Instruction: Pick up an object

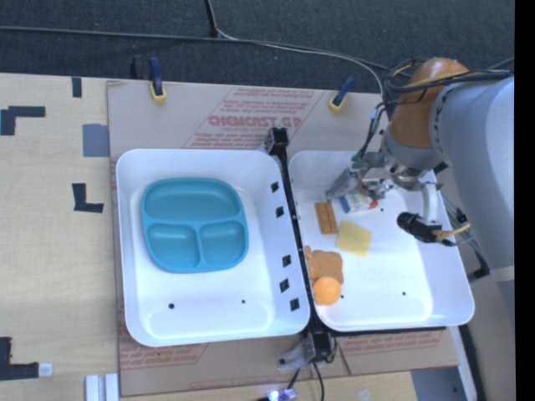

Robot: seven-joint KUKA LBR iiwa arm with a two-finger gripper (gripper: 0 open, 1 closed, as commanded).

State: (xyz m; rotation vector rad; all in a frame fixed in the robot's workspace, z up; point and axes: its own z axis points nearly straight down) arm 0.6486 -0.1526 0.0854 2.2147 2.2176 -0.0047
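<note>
Pincer: the pincer (pixel 361 192) is hanging low in the right bin (pixel 418 295), over a small blue-and-white packet (pixel 358 202); whether it is gripping, I cannot tell.
Candidates: yellow block (pixel 354 238), brown wafer (pixel 326 217), orange ball (pixel 327 291) are lying nearby.
Progress: nothing looks lifted yet; grasping and raising are remaining.

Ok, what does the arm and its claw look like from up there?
The arm is bulky, rounded and pale grey, with an orange band above the wrist. Thin dark cables run down to a small metallic claw. A black fitting sticks out below.
</note>
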